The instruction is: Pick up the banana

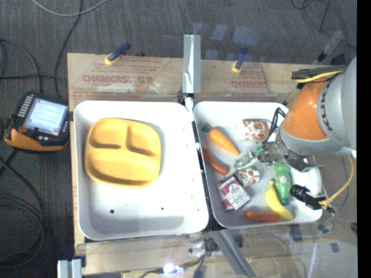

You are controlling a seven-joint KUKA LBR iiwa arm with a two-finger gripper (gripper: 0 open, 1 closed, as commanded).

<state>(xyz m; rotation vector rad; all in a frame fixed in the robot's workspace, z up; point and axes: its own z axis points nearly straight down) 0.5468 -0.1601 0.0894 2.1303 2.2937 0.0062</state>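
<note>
Camera view: the left bin [81, 213] holds a yellow divided tray [123, 151] toward its 10 o'clock area, and the right bin [204, 112] holds, from left to right, two carrots [223, 142], a red packet [233, 193], a sausage [262, 216], a green bottle [282, 183] and the banana [276, 205]. The banana lies at the 5 o'clock part of the right bin, touching the green bottle, with the sausage at its 7 o'clock. The gripper [248, 161] sits at the bin's centre, at 10 o'clock from the banana and apart from it; whether it is spread or pressed together cannot be told.
</note>
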